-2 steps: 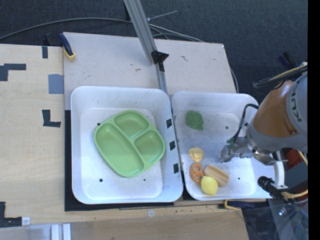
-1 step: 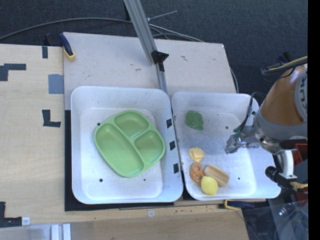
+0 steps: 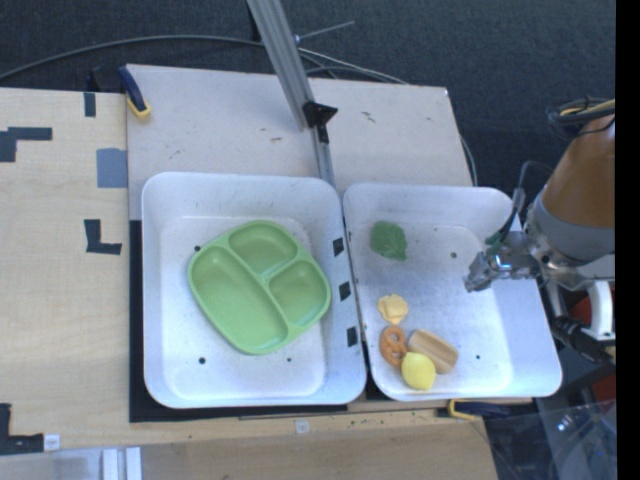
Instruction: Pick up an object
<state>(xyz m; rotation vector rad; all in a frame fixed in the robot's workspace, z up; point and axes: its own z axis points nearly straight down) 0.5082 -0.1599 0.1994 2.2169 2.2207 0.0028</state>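
A green divided plate (image 3: 260,286) lies in the left bin (image 3: 160,268). In the right bin (image 3: 520,348), small, probably light plastic food: broccoli (image 3: 389,240), pretzel (image 3: 393,343), lemon (image 3: 418,371). The gripper (image 3: 478,274) hovers right; whether its claw is spread, I cannot tell.

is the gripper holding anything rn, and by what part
Nothing is held. The gripper is over bare floor at the right bin's right side, apart from the green toy and the yellow pieces.
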